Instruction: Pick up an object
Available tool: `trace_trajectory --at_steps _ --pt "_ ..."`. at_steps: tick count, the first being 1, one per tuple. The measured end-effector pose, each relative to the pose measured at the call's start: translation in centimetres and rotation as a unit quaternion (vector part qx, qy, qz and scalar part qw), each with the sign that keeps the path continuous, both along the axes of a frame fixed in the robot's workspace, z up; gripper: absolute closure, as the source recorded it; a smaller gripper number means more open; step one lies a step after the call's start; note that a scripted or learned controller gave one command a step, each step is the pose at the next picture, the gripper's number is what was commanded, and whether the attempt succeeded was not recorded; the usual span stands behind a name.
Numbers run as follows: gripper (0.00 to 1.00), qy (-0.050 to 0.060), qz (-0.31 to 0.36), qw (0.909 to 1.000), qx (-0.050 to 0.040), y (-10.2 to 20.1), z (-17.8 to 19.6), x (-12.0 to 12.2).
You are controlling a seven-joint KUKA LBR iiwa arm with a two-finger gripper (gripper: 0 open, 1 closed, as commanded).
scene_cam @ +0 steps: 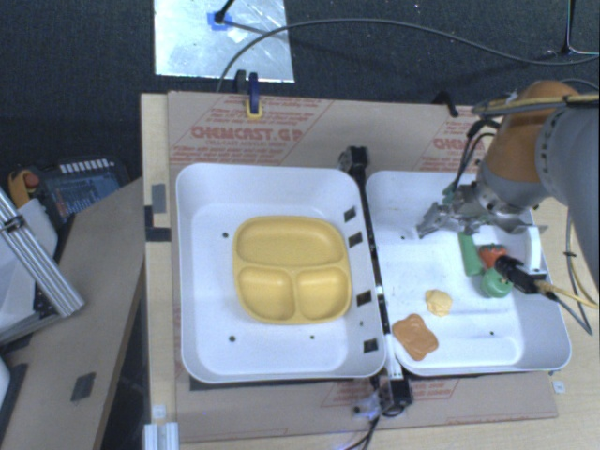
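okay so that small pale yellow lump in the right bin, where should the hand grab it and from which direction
Probably straight down from above, closing across the middle of the yellow lump. It looks small, rounded and low on the floor of the right bin, so it offers no handle or edge. It lies apart from the orange piece and the green object, leaving room on its sides for the hand.

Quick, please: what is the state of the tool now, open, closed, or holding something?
Tool: over the right bin; open or closed cannot be told.

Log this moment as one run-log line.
arm: over right white bin | gripper: low, near back | nearby: green cylinder toy | loose: orange flat piece, small yellow lump | left bin: yellow divided plate
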State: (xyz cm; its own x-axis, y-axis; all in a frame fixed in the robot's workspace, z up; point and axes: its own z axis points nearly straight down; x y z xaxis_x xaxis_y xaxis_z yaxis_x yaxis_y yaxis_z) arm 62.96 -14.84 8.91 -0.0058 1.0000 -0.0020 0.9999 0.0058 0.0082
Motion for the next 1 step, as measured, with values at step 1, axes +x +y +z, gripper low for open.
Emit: trace_trajectory --at_steps 1 --pt "1.0 -0.002 0.0 1.0 -0.0006 -0.03 1.06 0.07"
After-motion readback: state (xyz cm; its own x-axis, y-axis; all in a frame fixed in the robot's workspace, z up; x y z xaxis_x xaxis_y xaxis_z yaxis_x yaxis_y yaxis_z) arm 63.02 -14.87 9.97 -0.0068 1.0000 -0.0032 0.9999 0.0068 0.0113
